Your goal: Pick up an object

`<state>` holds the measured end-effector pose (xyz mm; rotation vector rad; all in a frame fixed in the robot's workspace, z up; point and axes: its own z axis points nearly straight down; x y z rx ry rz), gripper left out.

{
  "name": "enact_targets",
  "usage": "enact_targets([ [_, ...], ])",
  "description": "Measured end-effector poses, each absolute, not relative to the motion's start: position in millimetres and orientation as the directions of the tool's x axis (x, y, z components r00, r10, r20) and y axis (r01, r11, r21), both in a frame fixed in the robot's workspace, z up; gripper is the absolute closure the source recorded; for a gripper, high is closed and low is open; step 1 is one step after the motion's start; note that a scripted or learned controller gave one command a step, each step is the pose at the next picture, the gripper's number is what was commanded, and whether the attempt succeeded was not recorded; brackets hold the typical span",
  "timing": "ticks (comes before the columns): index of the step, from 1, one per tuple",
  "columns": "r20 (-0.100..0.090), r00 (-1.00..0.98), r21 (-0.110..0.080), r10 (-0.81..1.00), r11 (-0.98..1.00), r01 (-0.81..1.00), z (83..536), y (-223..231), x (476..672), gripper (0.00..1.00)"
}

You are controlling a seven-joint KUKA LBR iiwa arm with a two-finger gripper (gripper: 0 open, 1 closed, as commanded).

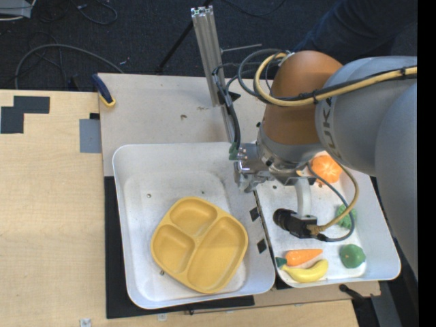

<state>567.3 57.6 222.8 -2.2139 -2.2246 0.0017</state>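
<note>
My gripper [246,174] hangs under the orange-banded wrist, over the near-left corner region of the right bin [381,268] by the wall between the two bins. In that bin lie an orange fruit [327,169] partly under the arm, an orange carrot [303,256], a yellow banana [308,272] and a green round fruit [352,255] near the front rim. A small green piece [347,217] lies further back. None of them is seen in the gripper.
A yellow divided plate [198,244] lies in the left bin [133,182], toward its front. An upright metal post [208,53] stands behind the bins. The arm's bulk covers the back of the right bin.
</note>
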Motion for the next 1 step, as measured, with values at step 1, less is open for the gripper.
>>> enact_targets([
  [1,0.002,-0.005,-0.006,1.000,0.005,1.000,227.8,108.1,543.6,1.00],
])
